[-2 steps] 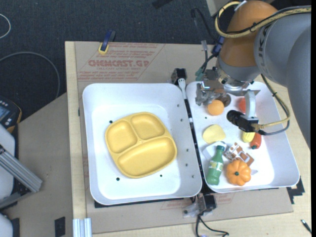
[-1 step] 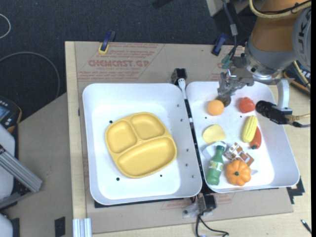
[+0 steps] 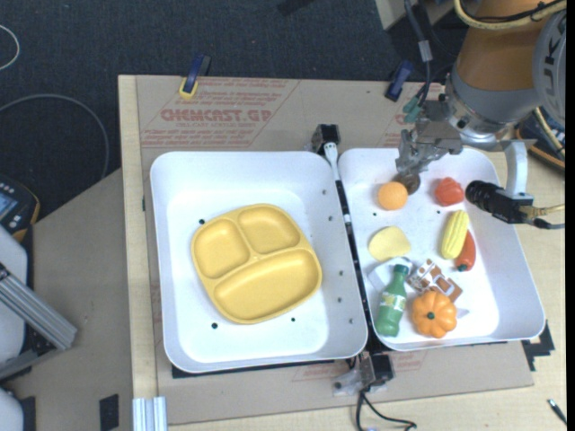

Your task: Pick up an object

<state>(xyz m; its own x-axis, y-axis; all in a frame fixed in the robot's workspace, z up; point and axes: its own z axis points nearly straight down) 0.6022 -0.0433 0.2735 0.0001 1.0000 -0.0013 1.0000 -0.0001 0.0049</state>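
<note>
My gripper hangs over the back of the right bin, just right of and above a small orange ball. Nothing shows between its fingers, and their spacing is unclear from here. In the same bin lie a red tomato-like piece, a yellow corn cob, a red pepper, a pale yellow chip-shaped piece, a green bottle, an orange pumpkin and a small brown and white item.
The left bin holds a yellow divided plate. A black divider strip runs between the bins. A black cylinder attached to the arm sticks out over the right bin's back right. Clamps sit at the board's far edge.
</note>
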